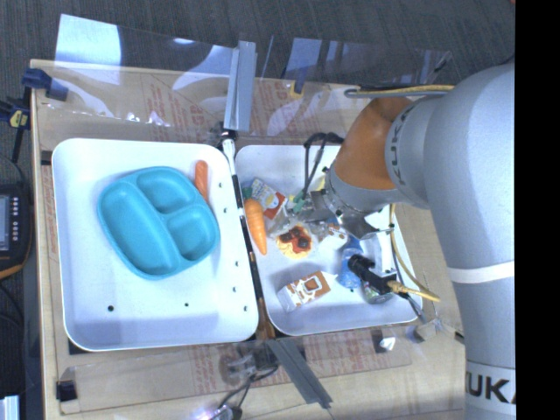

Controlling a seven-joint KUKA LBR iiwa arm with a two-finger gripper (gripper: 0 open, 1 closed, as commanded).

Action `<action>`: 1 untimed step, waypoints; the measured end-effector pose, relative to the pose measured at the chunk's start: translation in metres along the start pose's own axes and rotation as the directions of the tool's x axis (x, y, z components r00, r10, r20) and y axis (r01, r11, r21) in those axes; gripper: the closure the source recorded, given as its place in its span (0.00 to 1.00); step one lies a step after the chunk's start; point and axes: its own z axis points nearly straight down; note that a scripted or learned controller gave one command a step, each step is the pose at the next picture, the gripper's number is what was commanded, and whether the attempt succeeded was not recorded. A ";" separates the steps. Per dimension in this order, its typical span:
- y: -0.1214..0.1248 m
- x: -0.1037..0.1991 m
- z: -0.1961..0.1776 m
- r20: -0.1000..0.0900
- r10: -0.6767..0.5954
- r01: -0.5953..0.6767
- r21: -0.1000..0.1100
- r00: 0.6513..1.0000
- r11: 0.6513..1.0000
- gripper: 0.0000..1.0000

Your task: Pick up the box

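Observation:
The box (306, 289) is a small brown and white carton. It lies on its side near the front of the right bin (350, 320). My gripper (317, 210) hangs over the middle of that bin, above a cluster of small items and behind the box. It is clearly apart from the box. The grey wrist and its orange band (372, 151) cover the back right part of the bin.
A carrot (255, 224) lies along the right bin's left wall, beside a yellow and orange toy (296, 240) and a red and white packet (271, 201). The left bin (131, 322) holds a blue divided plate (159, 220) and a second carrot (202, 179).

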 end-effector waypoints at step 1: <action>0.055 -0.026 -0.044 0.001 -0.021 0.021 -0.007 1.000 1.000 0.00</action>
